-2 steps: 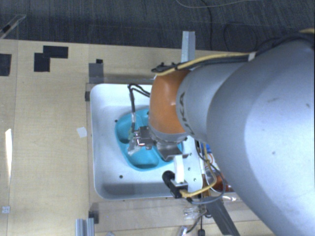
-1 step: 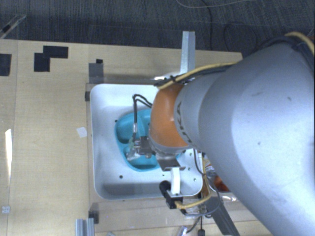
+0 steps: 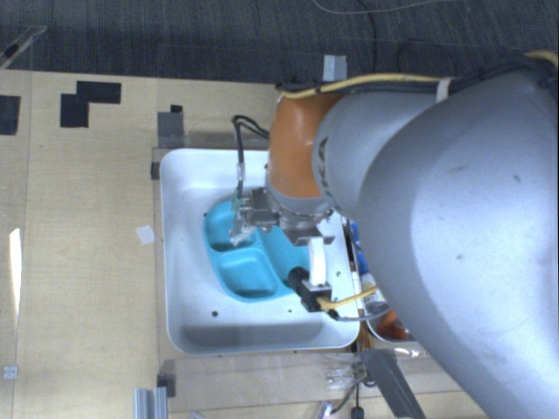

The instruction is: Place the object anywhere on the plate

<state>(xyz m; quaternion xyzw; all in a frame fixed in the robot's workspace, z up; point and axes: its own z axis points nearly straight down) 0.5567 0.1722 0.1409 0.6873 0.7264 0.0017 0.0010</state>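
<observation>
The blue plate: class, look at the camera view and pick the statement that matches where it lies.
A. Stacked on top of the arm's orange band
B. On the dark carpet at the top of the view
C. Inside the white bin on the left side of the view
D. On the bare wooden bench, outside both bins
C: the blue plate lies on the floor of the white bin, enclosed by its raised rim, with the arm reaching over it from the right.
</observation>
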